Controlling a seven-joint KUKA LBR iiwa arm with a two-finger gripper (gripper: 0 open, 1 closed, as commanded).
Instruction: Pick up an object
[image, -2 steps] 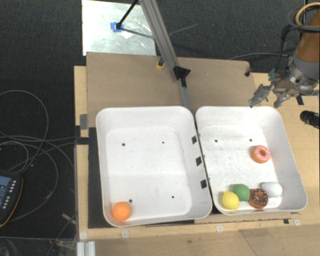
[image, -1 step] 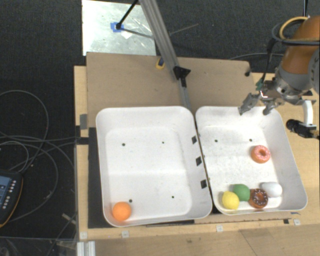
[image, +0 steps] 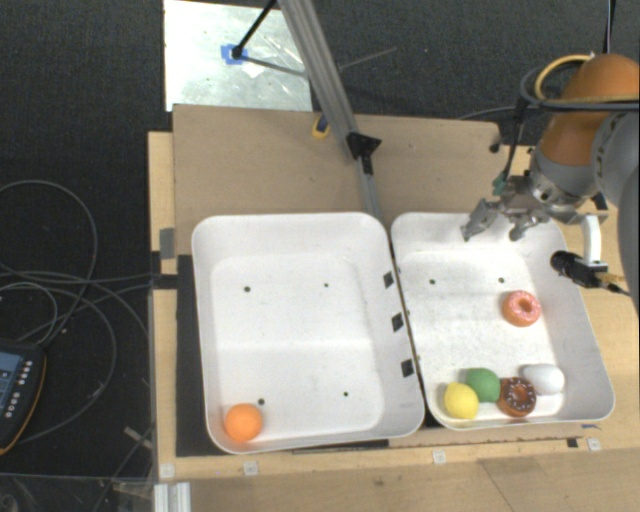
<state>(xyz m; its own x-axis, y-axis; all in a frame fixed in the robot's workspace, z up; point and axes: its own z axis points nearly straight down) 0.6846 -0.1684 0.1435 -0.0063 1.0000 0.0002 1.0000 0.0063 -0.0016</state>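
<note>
While the hand (image: 496, 224) hangs apparently open and holding nothing over the right bin (image: 440, 300), a pink doughnut (image: 521, 308) lies well below it.

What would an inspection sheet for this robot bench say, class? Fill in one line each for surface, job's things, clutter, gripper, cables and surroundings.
Surface: brown bench bearing a left white bin and a right white bin, side by side.
Job's things: orange ball in the left bin's near-left corner; pink donut, yellow ball, green ball, chocolate donut and white egg in the right bin.
Clutter: nothing seen.
Gripper: gripper above the right bin's far edge, fingers open, holding nothing.
Cables: black cables on the floor at left.
Surroundings: dark carpet, a handheld pendant at left, a grey pole.
</note>
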